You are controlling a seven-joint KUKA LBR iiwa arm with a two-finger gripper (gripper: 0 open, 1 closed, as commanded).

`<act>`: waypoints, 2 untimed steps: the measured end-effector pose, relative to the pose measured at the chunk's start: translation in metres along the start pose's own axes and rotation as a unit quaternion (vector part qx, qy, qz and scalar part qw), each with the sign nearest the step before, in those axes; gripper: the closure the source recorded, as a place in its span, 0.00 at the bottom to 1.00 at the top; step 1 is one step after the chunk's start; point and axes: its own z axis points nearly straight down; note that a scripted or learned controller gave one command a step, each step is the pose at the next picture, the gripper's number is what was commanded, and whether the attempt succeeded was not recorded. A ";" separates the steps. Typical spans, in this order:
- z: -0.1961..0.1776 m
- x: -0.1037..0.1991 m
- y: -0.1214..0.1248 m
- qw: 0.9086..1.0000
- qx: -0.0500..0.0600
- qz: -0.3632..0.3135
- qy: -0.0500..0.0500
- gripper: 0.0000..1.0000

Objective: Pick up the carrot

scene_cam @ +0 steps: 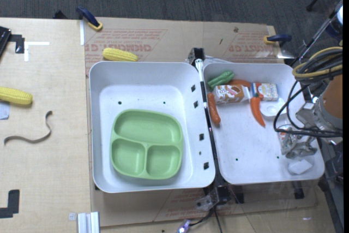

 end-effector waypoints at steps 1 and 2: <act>-0.010 -0.002 -0.001 1.000 0.001 0.002 -0.002 1.00; 0.016 -0.065 0.060 0.996 -0.001 0.089 0.001 1.00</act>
